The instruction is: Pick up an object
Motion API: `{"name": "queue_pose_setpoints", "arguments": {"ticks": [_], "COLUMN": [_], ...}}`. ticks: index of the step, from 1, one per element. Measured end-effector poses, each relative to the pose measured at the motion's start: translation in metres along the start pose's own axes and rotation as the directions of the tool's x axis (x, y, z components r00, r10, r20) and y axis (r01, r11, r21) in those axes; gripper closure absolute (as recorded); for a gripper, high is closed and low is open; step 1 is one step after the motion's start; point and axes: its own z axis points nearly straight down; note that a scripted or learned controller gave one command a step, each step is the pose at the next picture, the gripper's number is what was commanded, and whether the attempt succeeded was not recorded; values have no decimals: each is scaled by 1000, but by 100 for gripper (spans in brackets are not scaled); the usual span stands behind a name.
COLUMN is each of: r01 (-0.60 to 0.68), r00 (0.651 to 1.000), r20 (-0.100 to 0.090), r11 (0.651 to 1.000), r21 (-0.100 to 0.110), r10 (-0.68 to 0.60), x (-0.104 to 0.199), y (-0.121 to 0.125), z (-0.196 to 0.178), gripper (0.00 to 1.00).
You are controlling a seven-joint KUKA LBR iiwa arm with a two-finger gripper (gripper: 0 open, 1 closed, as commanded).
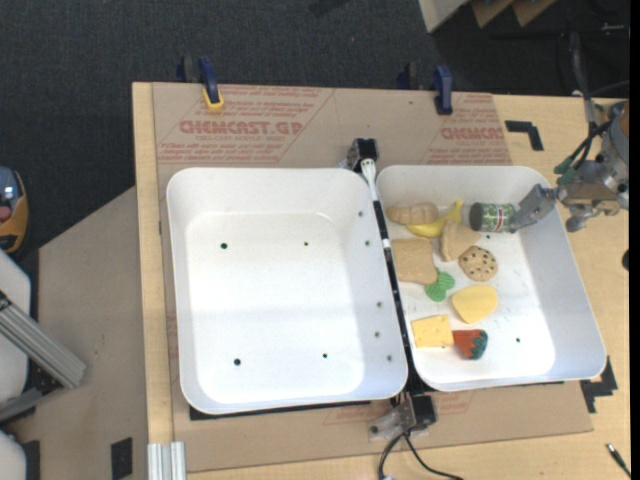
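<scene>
I read this as the approach step: nothing is lifted yet, and every candidate object lies in the right bin (570,298), while the left bin (200,298) beside it is bare. My tool (530,208) sits at the right bin's far right corner, reaching in from the right edge of the surface (160,148), and its tip is just beside, possibly touching, a small green-and-white can (492,216) lying on its side. I cannot tell from this angle whether the tool is spread or pressed together, and I see nothing pinched in it. The rest of the pile runs down the bin's left half: a tan piece (412,213), a yellow banana (432,228), a cookie (478,262), a flat tan slab (412,260), a green piece (439,288), a yellow lemon-like shape (474,304), a cheese wedge (432,331) and a red-and-green strawberry (470,343). My judgement is that the can is the nearest target. The next move calls for straddling it across its narrow body, since it could roll, then closing and lifting straight up clear of the bin wall.
</scene>
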Motion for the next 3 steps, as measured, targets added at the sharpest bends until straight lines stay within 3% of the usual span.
{"name": "queue_pose_setpoints", "arguments": {"ticks": [1,2,3], "r01": [1,-1,-1], "r00": [1000,1000,1000], "r20": [-4,0,0], "r11": [1000,1000,1000], "r21": [7,-1,-8], "r10": [-1,1,1], "x": [28,45,45], "y": [-14,-24,-22], "z": [132,169,155], "gripper": [0,0,100]}}
